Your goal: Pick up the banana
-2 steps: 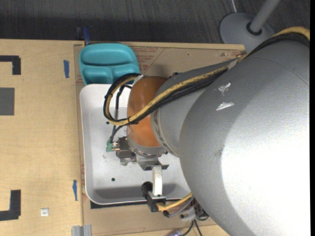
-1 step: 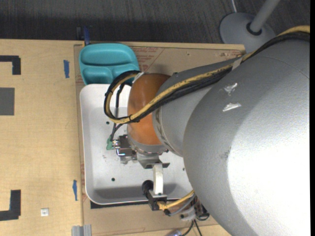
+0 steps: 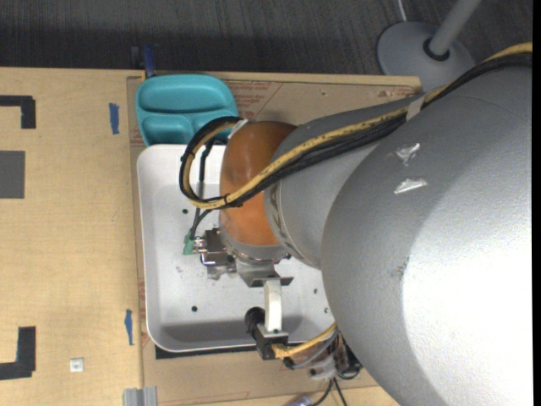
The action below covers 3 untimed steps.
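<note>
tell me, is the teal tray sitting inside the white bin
No, the teal tray lies beyond the white bin's far rim, on the brown bench, while the arm reaches over the bin.

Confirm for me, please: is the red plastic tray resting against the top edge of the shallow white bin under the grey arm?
Not quite: the plastic tray is teal, not red. The camera view shows it resting against the top edge of the shallow white bin under the grey arm.

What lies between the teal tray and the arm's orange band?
In the camera view, a loop of black and yellow cable hangs there, above the white bin.
</note>
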Available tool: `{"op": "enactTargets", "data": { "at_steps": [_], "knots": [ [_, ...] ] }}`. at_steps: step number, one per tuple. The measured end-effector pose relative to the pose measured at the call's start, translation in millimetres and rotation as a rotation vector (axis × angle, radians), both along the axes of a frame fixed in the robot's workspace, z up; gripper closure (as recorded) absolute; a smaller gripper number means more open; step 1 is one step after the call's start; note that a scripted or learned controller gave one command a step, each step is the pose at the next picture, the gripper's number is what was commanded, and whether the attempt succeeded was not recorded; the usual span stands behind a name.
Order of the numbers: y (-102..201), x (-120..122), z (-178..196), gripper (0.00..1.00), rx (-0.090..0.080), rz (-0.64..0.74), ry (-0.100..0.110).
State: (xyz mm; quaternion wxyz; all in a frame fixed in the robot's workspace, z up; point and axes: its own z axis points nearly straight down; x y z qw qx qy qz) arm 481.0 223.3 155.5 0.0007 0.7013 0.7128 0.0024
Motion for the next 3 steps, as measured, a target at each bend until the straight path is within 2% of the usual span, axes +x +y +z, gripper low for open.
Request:
{"op": "enactTargets", "data": {
  "at_steps": [1,2,3],
  "knots": [
    [0.5,0.2,9.5,1.00,-0.001,0.001,0.000],
    [-1.1,-0.9,-68.0,1.00,-0.002,0.569,0.003],
    [-0.8,-0.7,-58.3,1.00,-0.002,0.567,0.001]
  ]
}}
